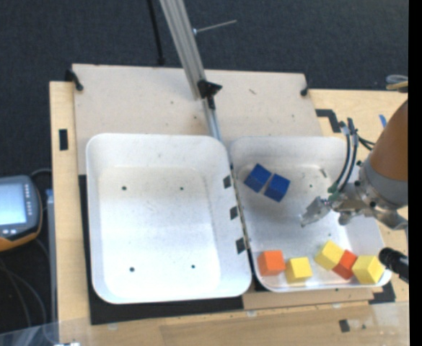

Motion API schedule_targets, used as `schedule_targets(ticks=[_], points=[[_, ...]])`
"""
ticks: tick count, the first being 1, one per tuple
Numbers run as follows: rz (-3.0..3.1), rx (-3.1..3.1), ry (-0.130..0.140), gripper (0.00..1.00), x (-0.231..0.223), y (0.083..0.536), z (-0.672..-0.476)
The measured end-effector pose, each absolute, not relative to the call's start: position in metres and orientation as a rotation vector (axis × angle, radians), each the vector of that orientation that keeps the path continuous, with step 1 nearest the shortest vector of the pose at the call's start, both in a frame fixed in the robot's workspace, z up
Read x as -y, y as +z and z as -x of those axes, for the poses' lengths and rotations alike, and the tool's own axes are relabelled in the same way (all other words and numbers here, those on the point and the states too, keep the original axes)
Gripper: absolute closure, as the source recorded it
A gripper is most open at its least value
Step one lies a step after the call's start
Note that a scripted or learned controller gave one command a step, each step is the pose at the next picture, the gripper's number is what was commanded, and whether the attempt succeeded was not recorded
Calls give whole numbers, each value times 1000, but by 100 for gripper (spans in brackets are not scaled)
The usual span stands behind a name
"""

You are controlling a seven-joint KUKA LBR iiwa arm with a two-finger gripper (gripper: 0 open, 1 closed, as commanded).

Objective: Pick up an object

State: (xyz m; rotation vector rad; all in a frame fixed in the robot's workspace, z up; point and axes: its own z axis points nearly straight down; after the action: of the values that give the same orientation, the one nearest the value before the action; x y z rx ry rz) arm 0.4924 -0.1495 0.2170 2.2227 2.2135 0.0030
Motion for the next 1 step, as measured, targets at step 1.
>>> schedule_targets(ticks=[1], points=[[-2216, -2230, -2, 0, 114, 142, -545]])
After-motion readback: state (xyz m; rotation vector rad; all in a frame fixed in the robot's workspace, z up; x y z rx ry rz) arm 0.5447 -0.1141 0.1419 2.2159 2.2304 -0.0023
